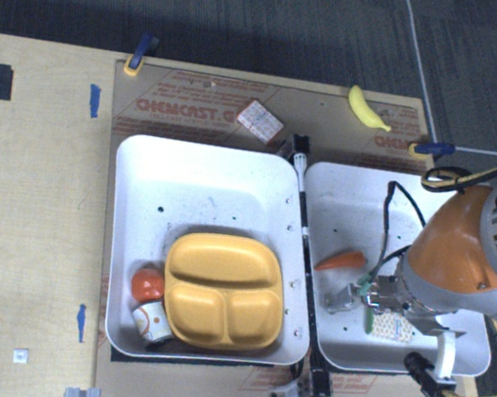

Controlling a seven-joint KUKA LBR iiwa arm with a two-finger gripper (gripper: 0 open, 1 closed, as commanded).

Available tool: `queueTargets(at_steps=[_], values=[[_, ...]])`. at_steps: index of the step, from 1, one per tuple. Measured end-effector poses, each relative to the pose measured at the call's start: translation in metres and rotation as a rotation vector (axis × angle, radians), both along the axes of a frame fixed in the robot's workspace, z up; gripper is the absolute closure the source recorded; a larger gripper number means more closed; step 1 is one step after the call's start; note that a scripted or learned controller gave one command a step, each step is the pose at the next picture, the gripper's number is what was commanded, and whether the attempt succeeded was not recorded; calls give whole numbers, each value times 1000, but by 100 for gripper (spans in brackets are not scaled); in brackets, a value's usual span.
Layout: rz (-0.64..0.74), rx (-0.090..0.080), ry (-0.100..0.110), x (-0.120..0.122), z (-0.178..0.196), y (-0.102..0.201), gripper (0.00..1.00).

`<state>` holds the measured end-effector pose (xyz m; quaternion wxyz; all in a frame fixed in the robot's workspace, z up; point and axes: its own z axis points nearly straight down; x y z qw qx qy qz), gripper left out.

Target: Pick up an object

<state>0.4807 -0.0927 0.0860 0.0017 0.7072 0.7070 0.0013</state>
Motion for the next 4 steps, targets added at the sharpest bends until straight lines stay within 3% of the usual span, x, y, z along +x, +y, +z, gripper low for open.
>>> queueTargets(at_steps=[4], values=[[0, 0, 0, 0, 0, 0, 0]])
